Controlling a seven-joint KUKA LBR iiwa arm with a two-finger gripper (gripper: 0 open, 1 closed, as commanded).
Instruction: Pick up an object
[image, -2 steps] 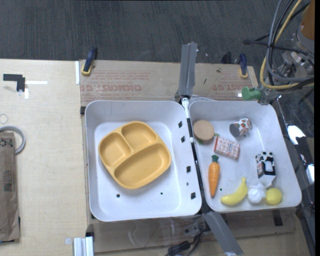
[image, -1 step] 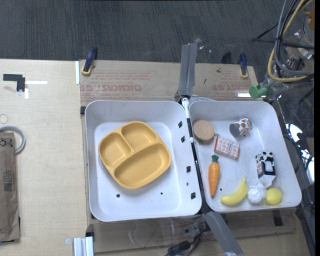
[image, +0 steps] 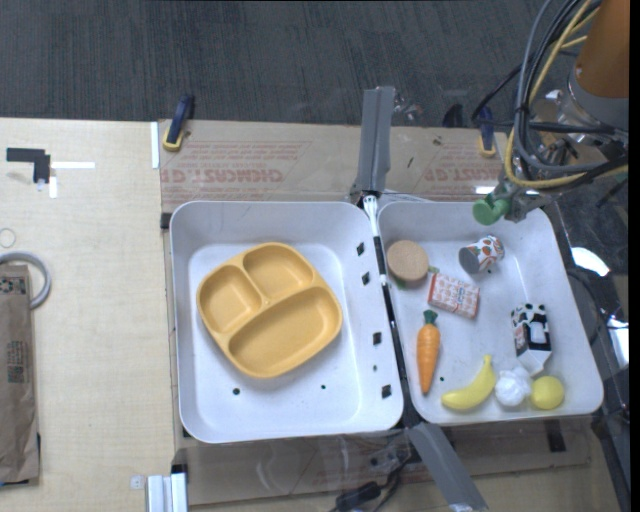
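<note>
Gripper (image: 512, 200) at the right bin's (image: 570, 270) far edge, pinching a green object (image: 490, 210)
Carrot (image: 428, 350), banana (image: 470, 388) lie in that bin; yellow plate (image: 268, 308) in the left bin (image: 200, 390)

A robotics lab bench is showing here: two white bins (image: 190, 330) are sitting side by side on cardboard sheeting (image: 270, 165), clamps (image: 179, 122) are gripping the far edge, and bundled cables (image: 545, 80) are hanging at far right.
</note>
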